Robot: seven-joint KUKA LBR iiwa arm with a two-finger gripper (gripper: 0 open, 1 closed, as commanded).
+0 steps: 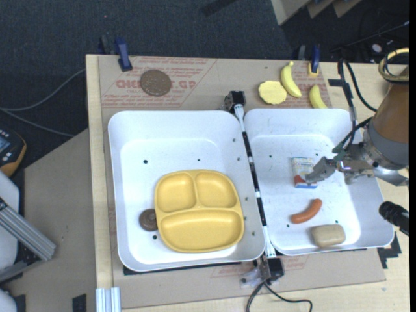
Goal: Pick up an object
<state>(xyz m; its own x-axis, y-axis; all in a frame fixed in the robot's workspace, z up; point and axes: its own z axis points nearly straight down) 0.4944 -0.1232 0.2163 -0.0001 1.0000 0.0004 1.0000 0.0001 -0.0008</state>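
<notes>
Faded red print on the bench board (162, 83) is unreadable, while inside the right bin (279, 233) the gripper (316, 172) reaches a small packet (302, 172), jaw spread impossible to tell, with an orange sausage (306, 211) and tan lump (327, 234) nearer that bin's front rim.

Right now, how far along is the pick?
Done: the arm has reached into the right bin, with the gripper low over the small red, white and blue packet. In hand: nothing visibly between the fingers; grasp state unclear. Left: secure and lift an object. The sausage and tan block lie untouched nearby.
</notes>
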